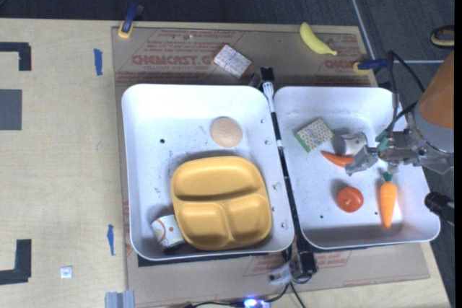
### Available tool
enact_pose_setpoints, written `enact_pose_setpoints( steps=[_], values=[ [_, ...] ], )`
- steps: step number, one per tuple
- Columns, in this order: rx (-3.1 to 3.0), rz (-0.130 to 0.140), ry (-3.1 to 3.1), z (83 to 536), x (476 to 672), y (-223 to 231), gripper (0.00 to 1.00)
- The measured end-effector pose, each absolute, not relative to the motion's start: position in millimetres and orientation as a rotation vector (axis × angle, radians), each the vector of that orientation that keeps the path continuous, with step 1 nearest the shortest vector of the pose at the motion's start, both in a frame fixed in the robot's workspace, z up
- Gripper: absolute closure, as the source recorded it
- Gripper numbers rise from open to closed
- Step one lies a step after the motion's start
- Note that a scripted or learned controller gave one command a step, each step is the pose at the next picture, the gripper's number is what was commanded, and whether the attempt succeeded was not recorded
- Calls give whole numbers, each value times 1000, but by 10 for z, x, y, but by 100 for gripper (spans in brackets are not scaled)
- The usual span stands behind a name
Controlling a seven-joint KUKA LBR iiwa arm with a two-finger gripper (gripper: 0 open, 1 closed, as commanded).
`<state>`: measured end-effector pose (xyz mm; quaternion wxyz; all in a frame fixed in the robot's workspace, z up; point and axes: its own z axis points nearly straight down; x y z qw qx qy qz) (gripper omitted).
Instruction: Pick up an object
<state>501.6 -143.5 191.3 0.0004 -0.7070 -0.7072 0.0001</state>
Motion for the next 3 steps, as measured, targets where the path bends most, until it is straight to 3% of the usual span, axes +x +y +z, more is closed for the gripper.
enact_pose_setpoints(
  steps=[1, 2, 3],
  values=[
    [-2224, -5, -2224, 861, 4957, -1170, 0],
    [-2226, -7, -2225, 960, 4963, -1171, 100],
    [-2220, -2, -2224, 1849, 4908, -501, 100]
  ],
)
